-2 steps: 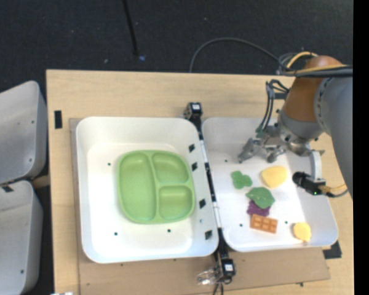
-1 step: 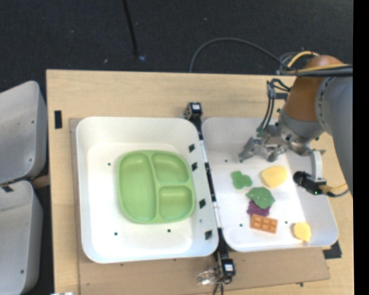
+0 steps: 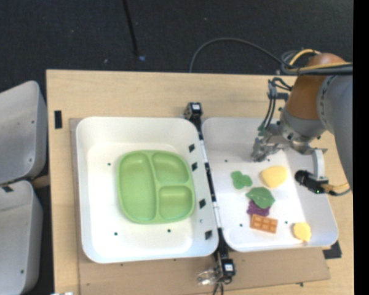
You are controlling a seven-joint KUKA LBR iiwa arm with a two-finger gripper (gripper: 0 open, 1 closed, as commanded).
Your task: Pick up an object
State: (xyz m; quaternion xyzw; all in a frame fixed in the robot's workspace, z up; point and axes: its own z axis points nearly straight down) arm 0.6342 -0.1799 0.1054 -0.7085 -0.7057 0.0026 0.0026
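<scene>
Two bins (image 3: pixel 86 165) — six toys (image 3: pixel 273 176)

No text, label, brand, number or sign can be read in this view. The surfaces near the gripper (image 3: pixel 259 155), the two white bins (image 3: pixel 98 238) and the desk (image 3: pixel 129 94) carry no writing that is legible; small dark marks on the bin walls and on the desk are too small to tell what they are.
</scene>
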